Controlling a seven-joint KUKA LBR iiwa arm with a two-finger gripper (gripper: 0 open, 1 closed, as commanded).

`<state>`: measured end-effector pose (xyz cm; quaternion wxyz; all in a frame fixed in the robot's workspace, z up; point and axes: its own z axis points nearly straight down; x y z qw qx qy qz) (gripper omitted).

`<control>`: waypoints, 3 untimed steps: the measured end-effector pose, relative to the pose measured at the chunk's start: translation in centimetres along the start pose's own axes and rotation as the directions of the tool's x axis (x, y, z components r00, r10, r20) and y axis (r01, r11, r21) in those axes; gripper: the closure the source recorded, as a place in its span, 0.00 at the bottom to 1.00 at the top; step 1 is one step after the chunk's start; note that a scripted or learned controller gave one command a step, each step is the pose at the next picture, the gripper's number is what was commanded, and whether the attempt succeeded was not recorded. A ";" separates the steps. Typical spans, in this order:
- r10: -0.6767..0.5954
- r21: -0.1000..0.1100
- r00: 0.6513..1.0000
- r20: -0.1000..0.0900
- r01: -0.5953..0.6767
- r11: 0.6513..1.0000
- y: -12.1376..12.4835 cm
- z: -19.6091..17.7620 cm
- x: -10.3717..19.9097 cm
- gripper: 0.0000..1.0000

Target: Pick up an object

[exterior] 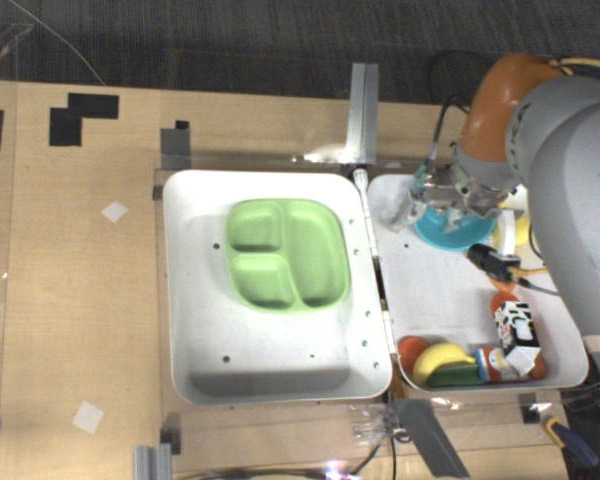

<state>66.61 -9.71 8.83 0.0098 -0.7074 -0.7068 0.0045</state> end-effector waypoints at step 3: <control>0.261 -0.032 0.965 -0.002 -0.261 0.965 0.3 -10.1 4.7 1.00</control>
